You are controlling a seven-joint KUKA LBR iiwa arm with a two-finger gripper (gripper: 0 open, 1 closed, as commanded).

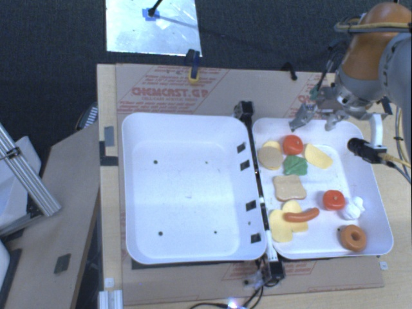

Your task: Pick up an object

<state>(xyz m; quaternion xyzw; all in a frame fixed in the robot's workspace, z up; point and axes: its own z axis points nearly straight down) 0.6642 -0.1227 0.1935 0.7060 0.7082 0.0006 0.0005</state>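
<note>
The right bin (pixel 376 192) holds several toy foods. A red tomato (pixel 293 144), a tan bun (pixel 270 155), a yellow wedge (pixel 318 156) and a green leaf (pixel 295 165) lie near its far end. Further forward are a toast slice (pixel 289 187), a second red tomato (pixel 333 199), a white garlic bulb (pixel 353 207), a sausage (pixel 300 215) on yellow cheese (pixel 281 226), and a brown donut (pixel 353 237). My gripper (pixel 316 121) hangs open over the bin's far rim, just behind the first tomato, with nothing between its fingers (pixel 300 118).
The left bin (pixel 138 172) stands beside the right one, with a black clip strip (pixel 254 185) along the shared rim. A shiny metal plate (pixel 152 17) lies on the dark floor behind the bench. The arm's black cable fitting (pixel 364 150) overhangs the right bin's far right corner.
</note>
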